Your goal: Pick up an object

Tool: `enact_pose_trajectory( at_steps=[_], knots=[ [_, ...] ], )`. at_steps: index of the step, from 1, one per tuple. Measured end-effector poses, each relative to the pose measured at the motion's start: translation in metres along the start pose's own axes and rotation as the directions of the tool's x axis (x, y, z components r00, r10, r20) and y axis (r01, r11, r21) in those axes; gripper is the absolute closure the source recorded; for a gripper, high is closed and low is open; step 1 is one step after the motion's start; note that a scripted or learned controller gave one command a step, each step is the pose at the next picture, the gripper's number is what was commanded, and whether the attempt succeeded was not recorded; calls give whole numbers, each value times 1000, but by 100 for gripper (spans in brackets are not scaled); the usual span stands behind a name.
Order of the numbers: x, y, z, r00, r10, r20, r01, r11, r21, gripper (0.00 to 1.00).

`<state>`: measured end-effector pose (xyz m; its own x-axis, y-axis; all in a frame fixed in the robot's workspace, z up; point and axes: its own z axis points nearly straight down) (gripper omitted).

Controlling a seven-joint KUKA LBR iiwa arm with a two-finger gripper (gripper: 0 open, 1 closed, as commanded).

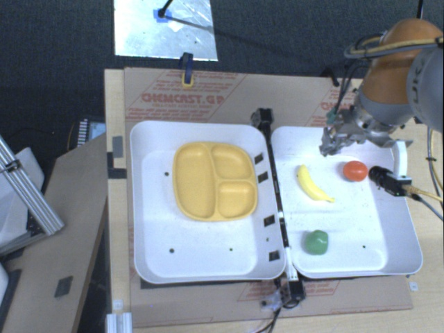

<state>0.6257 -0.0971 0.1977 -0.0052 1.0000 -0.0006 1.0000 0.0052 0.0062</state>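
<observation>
Three objects lie in the right bin. A yellow banana rests near its middle-left. A red-orange tomato-like ball sits to the banana's right. A green round object lies nearer the front. My gripper hangs over the bin's far part, just up and left of the red ball and above the banana's far end. Nothing shows between its fingers, and their spread is too small to read.
The left bin holds a yellow divided plate with three compartments. A black ridge with clips separates the two bins. The arm's grey and orange body fills the upper right above the right bin.
</observation>
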Motion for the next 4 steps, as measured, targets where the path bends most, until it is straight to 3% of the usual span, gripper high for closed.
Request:
enact_pose_trajectory(
  at_steps=[1, 2, 4],
  knots=[
    [10, 0, -58, 1000, -2, 0, 2, 1000, -2, 100],
    [10, 1, -65, 1000, -2, 0, 2, 1000, 3, 100],
    [133, -4, -46, 1000, -6, -4, 6, 1000, 5, 100]
  ],
)
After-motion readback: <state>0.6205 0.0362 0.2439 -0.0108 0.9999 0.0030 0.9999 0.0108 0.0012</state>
